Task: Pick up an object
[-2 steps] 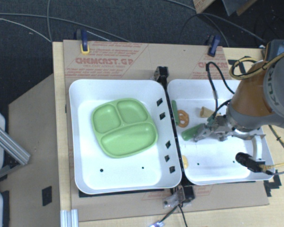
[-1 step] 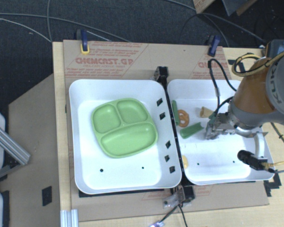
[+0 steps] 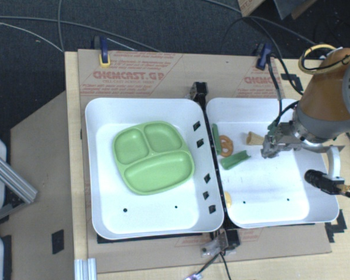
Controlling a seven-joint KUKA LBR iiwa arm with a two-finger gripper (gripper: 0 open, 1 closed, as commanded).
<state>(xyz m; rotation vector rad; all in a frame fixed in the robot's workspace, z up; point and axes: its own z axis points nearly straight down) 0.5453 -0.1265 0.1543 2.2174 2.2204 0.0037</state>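
The counter point(image 3: 163, 69) is a brown board filling the middle of the frame, carrying two white bins side by side. The left bin point(image 3: 99, 174) holds a green divided plate point(image 3: 153, 157), lying flat a little above the bin's centre, with two small compartments toward the top and one large one below.

The right bin point(image 3: 268, 206) holds a few small things, all in its upper left part. A pretzel point(image 3: 225, 144) lies near the divider between the bins. Just below it, and possibly touching it, a green stick point(image 3: 234, 160) lies tilted, its right end higher. A slimmer dark green piece point(image 3: 215, 138) lies along the bin's left wall, just left of the pretzel. A small tan piece point(image 3: 254, 137) sits to the right of the pretzel, apart from it.

The arm point(image 3: 329, 92) enters from the right of the frame, its orange band above the right bin's upper right corner. The gripper point(image 3: 270, 147) hangs over the right bin, just right of the tan piece. Whether the fingers are wide or narrow cannot be told from this angle, and nothing is visibly between them.
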